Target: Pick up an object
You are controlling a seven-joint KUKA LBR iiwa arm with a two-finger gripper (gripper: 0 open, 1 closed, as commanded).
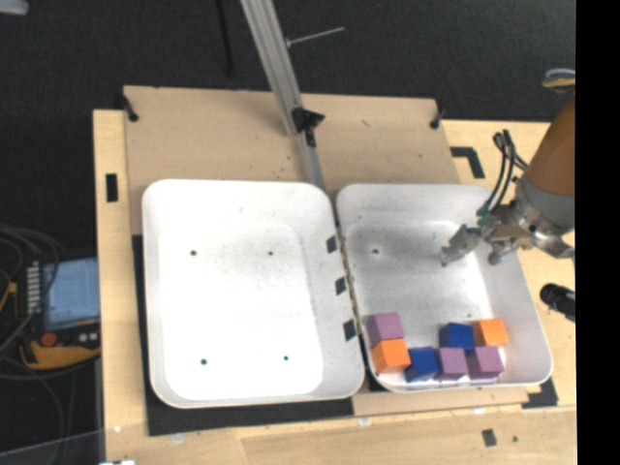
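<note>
Little blocks (441,349) looked hard and light; grab flat sides. Gripper (472,243) hung above them, grip unclear.

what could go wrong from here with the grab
1. The blocks are packed tightly along the near edge of the right bin, some touching, so the fingers may have no room to slip around just one.
2. They sit close to the bin's rim, so the gripper could bump the wall coming down.
3. The gripper is above a bare part of the bin, away from the blocks; closing there would likely catch nothing.
</note>
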